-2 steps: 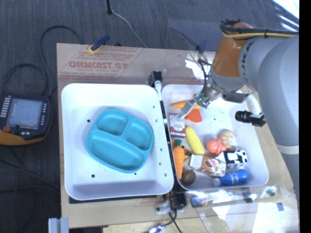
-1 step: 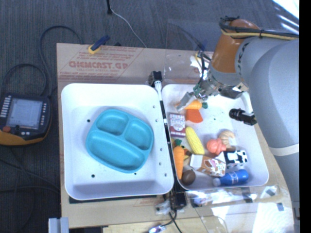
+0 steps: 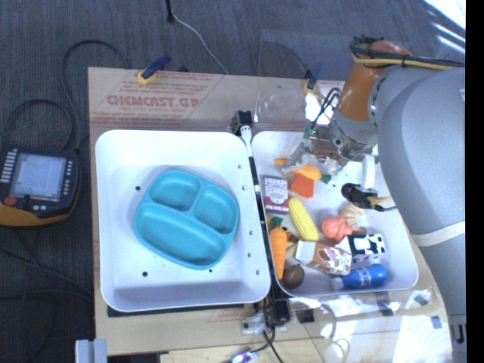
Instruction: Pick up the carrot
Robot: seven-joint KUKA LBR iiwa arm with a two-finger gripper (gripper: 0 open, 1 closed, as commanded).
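The carrot (image 3: 278, 251) is orange with a green top. It lies lengthwise against the left wall of the right bin (image 3: 404, 267), toward the front, with its tip next to a brown ball (image 3: 293, 276). My gripper (image 3: 321, 151) hangs over the far end of the same bin, just behind an orange block (image 3: 306, 181). It is well apart from the carrot, and nothing shows in its grasp.
A yellow corn cob (image 3: 302, 218), a red packet (image 3: 274, 190), a peach-coloured toy (image 3: 336, 228), a cow-patterned carton (image 3: 368, 244) and a blue bottle (image 3: 363, 278) crowd the right bin. The left bin (image 3: 113, 278) holds a blue divided plate (image 3: 185, 218).
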